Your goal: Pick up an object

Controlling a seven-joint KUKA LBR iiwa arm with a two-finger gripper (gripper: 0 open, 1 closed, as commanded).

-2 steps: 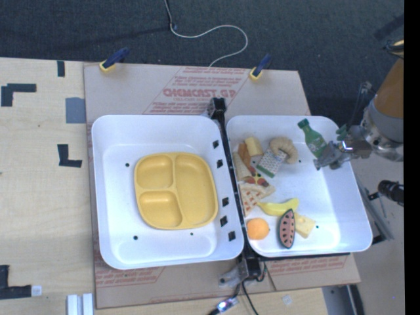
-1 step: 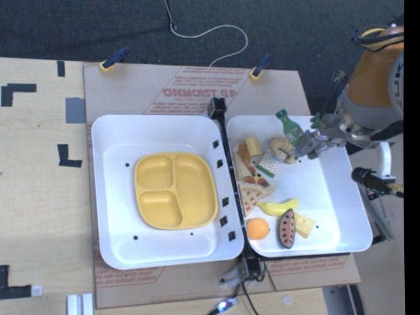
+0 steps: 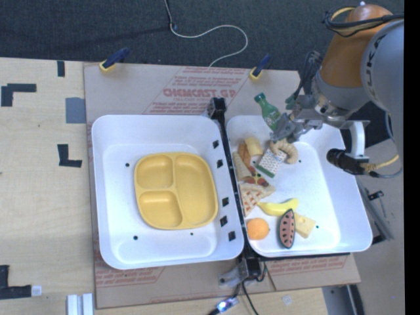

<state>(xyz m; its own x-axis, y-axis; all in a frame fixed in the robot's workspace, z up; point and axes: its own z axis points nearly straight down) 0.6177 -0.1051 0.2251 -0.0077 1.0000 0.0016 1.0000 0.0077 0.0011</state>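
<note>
The pincer (image 3: 283, 136) hangs low over the right bin (image 3: 341, 231), just above a pretzel (image 3: 282, 152) in the toy food; I cannot tell its opening. Nothing looks lifted, so the pick seems undone.

left bin (image 3: 111, 176) holds a yellow divided plate (image 3: 176, 190). right bin (image 3: 341, 209) holds a green bottle (image 3: 267, 109), banana (image 3: 278, 207), orange (image 3: 258, 229), watermelon slice (image 3: 286, 229), cheese wedge (image 3: 304, 224) and pizza slice (image 3: 250, 195). gripper (image 3: 283, 136) is low over the right bin's far end, just beside the bottle, above a small grater-like item (image 3: 270, 162).
</note>
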